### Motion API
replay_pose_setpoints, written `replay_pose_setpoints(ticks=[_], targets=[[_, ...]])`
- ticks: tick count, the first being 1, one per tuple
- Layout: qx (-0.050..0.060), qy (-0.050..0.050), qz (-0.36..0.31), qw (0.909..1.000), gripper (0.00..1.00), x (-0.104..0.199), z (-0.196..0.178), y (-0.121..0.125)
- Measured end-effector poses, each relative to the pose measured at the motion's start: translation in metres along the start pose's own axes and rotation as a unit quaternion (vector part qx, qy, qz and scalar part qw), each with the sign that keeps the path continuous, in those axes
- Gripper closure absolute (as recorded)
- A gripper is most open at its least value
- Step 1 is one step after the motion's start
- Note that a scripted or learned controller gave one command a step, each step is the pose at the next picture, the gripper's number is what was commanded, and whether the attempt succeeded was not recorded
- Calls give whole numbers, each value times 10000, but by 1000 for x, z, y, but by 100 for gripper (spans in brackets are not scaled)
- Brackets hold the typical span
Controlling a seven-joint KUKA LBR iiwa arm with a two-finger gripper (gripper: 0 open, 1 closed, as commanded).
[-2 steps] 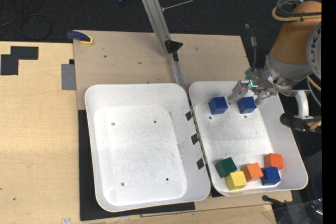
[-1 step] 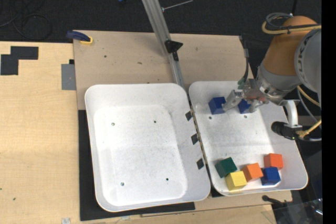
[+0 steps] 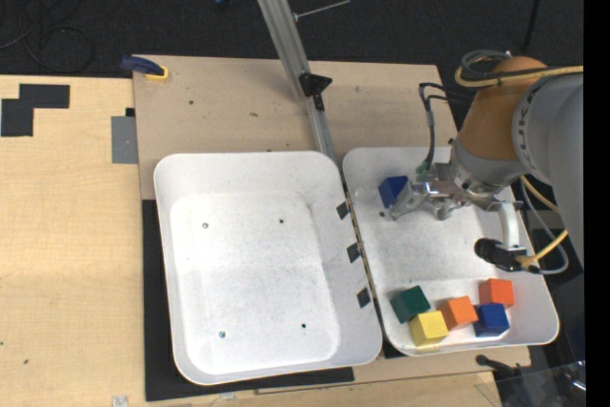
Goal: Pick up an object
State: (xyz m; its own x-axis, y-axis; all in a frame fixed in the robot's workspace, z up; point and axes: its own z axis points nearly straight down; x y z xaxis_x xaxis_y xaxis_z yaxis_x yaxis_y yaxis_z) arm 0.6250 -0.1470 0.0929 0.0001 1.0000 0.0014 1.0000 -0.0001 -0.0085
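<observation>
Although little of it is seen clearly, the blue block (image 3: 392, 190) in the right bin (image 3: 538, 331), near its far left wall, is judged light, rigid and smooth-faced; two opposite flat faces are best taken squarely. The gripper (image 3: 408, 203) is set just beside it; whether its claw is spread or pressed together cannot be told.

- No readable text, labels, brands, numbers or signs anywhere
- Blocks, bins, bench and arm all unmarked as far as can be seen
</observation>
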Motion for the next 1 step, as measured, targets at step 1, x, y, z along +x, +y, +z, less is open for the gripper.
replay_pose_setpoints(ticks=[1], targets=[[-21, -1, 15, 10000, 100, -1, -13, 1]])
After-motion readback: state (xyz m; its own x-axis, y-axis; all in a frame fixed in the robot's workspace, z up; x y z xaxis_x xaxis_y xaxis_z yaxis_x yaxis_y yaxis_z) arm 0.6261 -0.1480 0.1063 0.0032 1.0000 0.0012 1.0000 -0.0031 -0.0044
